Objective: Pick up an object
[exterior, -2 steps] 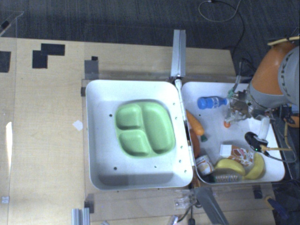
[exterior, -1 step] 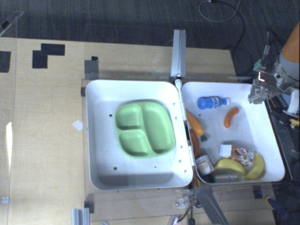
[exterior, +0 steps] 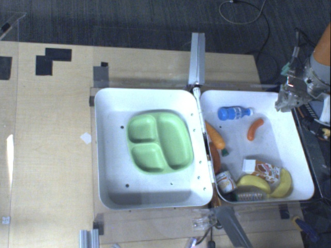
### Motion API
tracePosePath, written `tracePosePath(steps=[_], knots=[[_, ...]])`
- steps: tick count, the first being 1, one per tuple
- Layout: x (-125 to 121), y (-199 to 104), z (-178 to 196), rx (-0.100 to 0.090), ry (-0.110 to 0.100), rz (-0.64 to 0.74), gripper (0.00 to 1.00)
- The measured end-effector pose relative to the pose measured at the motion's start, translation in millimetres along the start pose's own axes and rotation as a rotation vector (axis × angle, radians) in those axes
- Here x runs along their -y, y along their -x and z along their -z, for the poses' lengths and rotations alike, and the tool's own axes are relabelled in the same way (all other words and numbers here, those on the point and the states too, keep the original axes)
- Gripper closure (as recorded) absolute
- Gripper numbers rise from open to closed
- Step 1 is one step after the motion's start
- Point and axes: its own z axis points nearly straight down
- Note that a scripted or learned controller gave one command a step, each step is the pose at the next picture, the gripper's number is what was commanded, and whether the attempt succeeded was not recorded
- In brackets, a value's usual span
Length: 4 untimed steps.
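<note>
gripper (exterior: pixel 286 103): hanging over the right bin's (exterior: pixel 289 138) far right rim, can't tell how the jaws stand, nothing visibly in them
closest stuff: blue bottle (exterior: pixel 234 112) and a little orange sausage (exterior: pixel 254 129)
near corner pile: bananas (exterior: pixel 269 182), snack packet (exterior: pixel 265 169), small can (exterior: pixel 225 180)
left wall: carrot (exterior: pixel 214 135)
left bin (exterior: pixel 108 154): green divided tray (exterior: pixel 159 141)

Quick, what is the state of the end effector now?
End effector: cannot be told; it is at the right bin's upper right rim.
</note>
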Motion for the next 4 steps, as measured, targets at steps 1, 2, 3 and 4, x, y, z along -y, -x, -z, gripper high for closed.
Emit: tracePosePath(steps=[1,2,3,4], knots=[[-1,-1,11,0.001,0.005,0.009,1.00],[-3,-3,23,0.002,0.009,0.019,1.00],[-4,-4,35,0.002,0.015,0.027,1.00],[-5,-5,46,0.003,0.020,0.036,1.00]])
